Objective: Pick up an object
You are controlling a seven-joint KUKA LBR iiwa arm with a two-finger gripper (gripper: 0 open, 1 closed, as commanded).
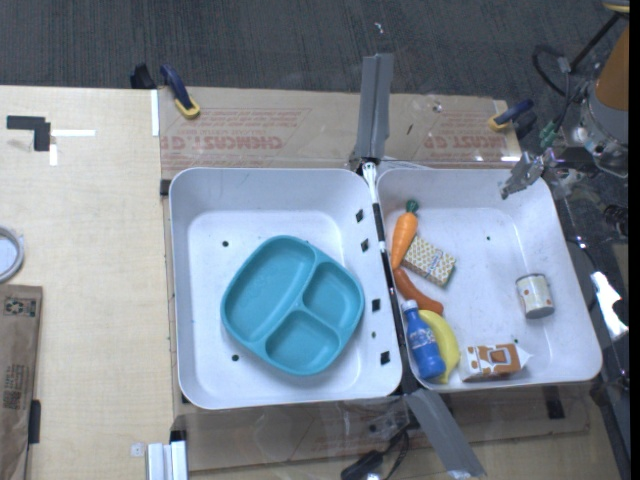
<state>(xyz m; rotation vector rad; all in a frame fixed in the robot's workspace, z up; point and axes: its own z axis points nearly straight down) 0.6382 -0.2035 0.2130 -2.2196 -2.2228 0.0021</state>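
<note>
The right bin (490, 203) holds several small objects. An orange carrot (403, 236) lies by the divider, with a patterned cracker box (429, 260) beside it and a red-brown sausage (417, 290) below. Lower down are a blue bottle (423, 343), a yellow banana (442, 340) and a small orange-and-white carton (494, 361). A grey can (535, 295) lies on its side near the right wall. My gripper (524, 173) hovers at the bin's far right corner, well away from all of them.
The left bin (200, 268) holds a blue three-part plate (292, 304). A grey divider post (375, 108) rises between the bins. Clamps (180, 90) pin the cardboard at the back. Cables hang at the far right (570, 68).
</note>
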